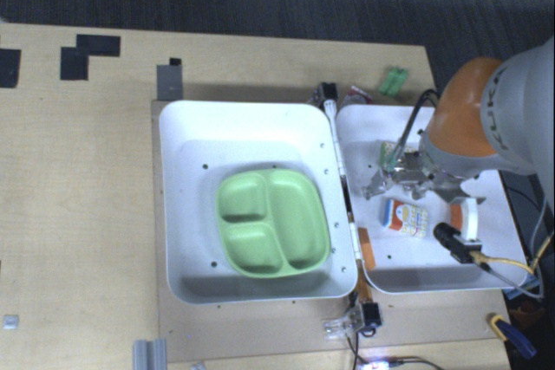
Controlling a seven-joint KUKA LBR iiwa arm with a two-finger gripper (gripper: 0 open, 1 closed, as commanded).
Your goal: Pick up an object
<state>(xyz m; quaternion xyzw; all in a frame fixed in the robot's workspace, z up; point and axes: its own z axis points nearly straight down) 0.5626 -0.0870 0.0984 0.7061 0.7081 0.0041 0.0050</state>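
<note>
Camera view, looking down on the bench [78,212]: the grey, orange-banded arm [503,113] extended from the right over the right-hand white bin [416,271], its upper part cut off by the frame edge. A small white packet [408,219] with orange and blue print lay flat on that bin's floor, just below the jaws and apart from them. Its long axis ran roughly left to right, dipping slightly at the right end, and the orange end pointed toward the left bin [186,134]. Metal parts crowded the wrist, so it could not be told whether the jaws stood open or closed, and nothing was seen between them. A green-and-white item [387,153] was partly hidden behind the wrist and too small to identify. An orange strip [366,249] sat against the bin's left wall. A green divided plate [273,221] lay in the left bin.
</note>
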